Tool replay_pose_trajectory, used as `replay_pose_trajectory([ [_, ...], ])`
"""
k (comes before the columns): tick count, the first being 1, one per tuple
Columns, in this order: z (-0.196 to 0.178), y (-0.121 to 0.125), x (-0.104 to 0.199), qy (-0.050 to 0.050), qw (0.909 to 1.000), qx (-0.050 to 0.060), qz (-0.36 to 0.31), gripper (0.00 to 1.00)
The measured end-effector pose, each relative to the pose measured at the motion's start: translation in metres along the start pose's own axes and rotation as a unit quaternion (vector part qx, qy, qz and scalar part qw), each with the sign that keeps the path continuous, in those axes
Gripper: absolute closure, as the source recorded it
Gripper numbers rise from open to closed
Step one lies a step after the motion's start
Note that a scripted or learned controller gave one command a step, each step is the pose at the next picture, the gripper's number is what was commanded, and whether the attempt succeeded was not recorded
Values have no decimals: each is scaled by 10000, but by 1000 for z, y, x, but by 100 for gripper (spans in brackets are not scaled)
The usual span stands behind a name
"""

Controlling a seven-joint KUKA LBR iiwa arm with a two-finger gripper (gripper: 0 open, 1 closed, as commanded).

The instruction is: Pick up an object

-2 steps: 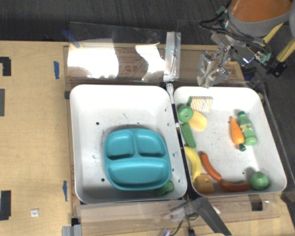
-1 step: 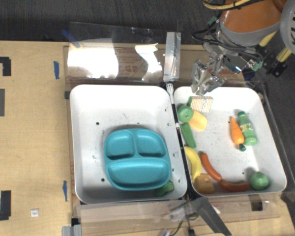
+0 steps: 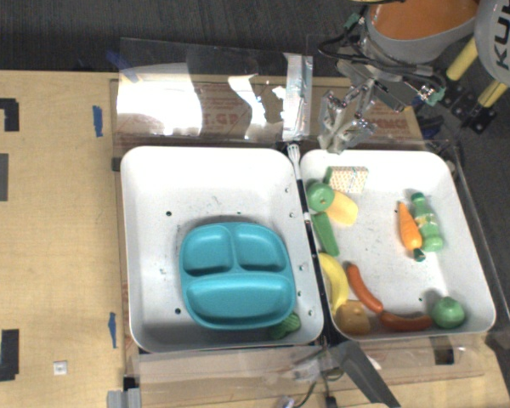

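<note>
1. The gripper sits in the upper right of the frame, above the far rim of the right bin. Its metal fingers point down; their spacing cannot be determined, and no object is visible between them.
2. Directly below the gripper, inside the right bin, lies a pale speckled block, touching a green apple and a yellow lemon-shaped piece.
3. Along the left wall of that bin lie a green cucumber, a yellow banana, a red sausage and a brown round potato-like piece.
4. An orange carrot lies toward the right side.
5. The left bin holds a smooth teal divided plate.
</note>
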State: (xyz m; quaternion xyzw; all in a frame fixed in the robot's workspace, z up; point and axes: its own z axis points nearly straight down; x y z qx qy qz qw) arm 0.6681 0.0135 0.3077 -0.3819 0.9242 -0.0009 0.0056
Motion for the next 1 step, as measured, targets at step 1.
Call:
replay_pose_trajectory([
  [1, -33, -48, 48, -1, 10000, 15, 71, 100],
])
